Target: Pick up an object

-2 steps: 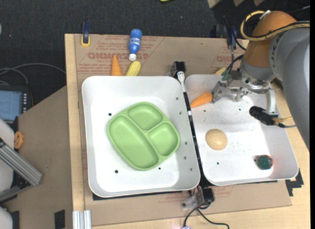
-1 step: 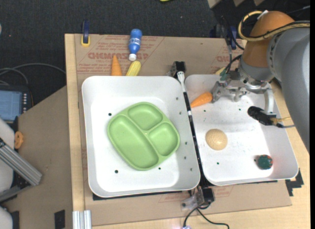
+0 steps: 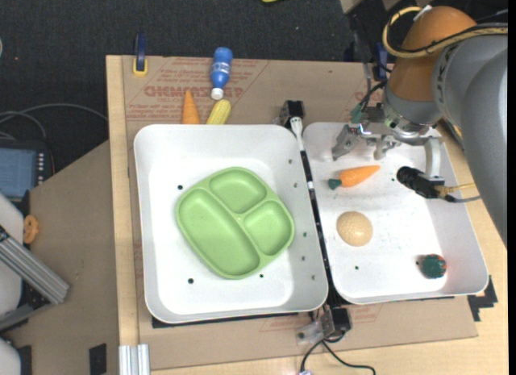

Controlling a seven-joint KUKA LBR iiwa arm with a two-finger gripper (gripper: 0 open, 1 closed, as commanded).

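Note:
My gripper (image 3: 361, 144) hangs over the back of the right bin (image 3: 459, 236) with its fingers spread and nothing between them. An orange toy carrot (image 3: 355, 177) with a green tip lies in the bin just in front of the fingers, apart from them. Nearer the front, a beige egg-shaped object (image 3: 353, 227) rests in the middle of the bin. A small dark green and red object (image 3: 433, 265) sits by the front right corner.
The left bin (image 3: 157, 204) holds a green divided plate (image 3: 235, 221). Behind the bins, a blue and white bottle (image 3: 220, 72), an orange piece (image 3: 189, 109) and a yellow piece (image 3: 218, 111) lie on the cardboard.

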